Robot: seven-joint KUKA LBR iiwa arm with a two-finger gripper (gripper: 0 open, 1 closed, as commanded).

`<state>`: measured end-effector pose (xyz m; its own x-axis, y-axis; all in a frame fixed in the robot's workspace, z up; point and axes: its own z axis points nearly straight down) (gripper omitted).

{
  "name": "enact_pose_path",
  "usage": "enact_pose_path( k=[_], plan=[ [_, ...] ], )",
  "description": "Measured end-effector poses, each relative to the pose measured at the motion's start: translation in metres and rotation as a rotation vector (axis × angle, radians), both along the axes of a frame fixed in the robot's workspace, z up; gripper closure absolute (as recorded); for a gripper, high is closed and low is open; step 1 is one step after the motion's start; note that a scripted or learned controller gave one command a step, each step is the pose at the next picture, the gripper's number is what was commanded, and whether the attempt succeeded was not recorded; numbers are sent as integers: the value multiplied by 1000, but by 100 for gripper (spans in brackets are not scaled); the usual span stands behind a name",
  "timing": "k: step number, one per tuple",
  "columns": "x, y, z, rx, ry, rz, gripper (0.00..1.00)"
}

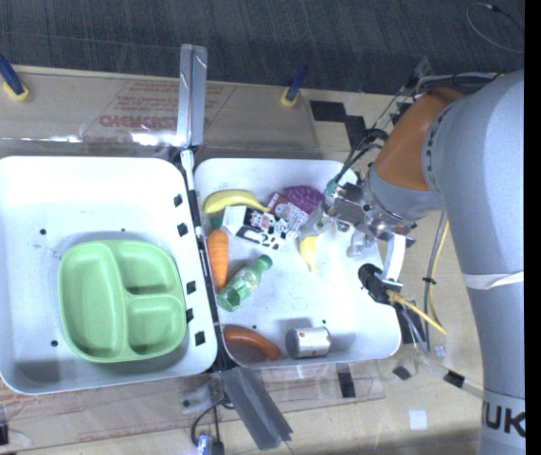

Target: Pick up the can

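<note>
1. Camera view: dark carpet-like floor runs along the top, beyond my wooden bench, which has blue clamps on its far edge.
2. The left bin holds a green divided tray lying flat.
3. A grey divider bar (upright at the far edge) stands where the bins meet.
4. In the right bin: a banana, a carrot, a green bottle and a sausage-like red piece.
5. The can lies on its side near the front wall, just right of the red piece.
6. My gripper hangs over the bin's right part, well apart from the can; I cannot tell how my fingers stand.
</note>
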<state>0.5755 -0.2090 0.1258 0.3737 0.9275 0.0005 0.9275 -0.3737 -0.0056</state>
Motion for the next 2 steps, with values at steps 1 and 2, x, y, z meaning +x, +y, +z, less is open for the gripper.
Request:
enact_pose_path(
  k=[1,2],
  plan=[
    [-66,34,-25,0,3,-255,0],
    [-50,31,-19,-1,-2,-237,0]
  ],
)
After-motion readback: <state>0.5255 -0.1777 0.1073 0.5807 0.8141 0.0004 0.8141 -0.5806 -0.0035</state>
